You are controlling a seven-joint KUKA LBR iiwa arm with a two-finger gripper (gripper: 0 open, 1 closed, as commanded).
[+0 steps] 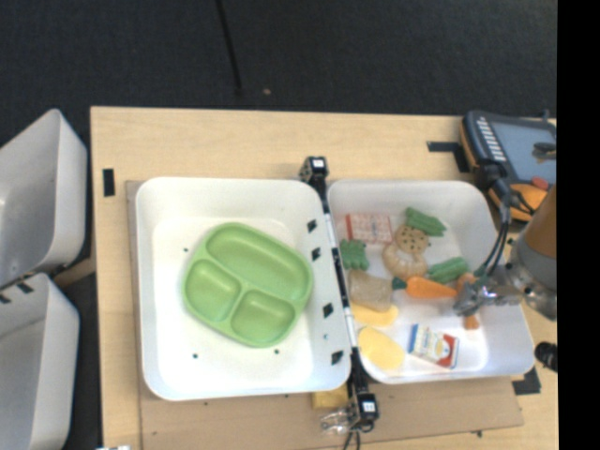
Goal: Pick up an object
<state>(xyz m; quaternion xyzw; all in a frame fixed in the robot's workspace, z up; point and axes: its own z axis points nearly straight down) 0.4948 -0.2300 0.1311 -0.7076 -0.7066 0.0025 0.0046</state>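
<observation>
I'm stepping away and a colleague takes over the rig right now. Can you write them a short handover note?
Gripper: low over the right bin, by its right wall; nothing seen between its fingers.
Things: carrot just left of the gripper, cookie, green pieces, yellow pieces and a small carton, all in the right bin. Left bin holds a green divided plate.
Done: nothing lifted.
Left: grasp an object and raise it; the carrot looks nearest.

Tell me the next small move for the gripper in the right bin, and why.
Probably shift the gripper a little left and lower it onto the orange carrot. The gripper sits low at the right bin, just right of the carrot's end, and nothing shows between its fingers. The carrot is the nearest item, though the green piece touches it above.
</observation>
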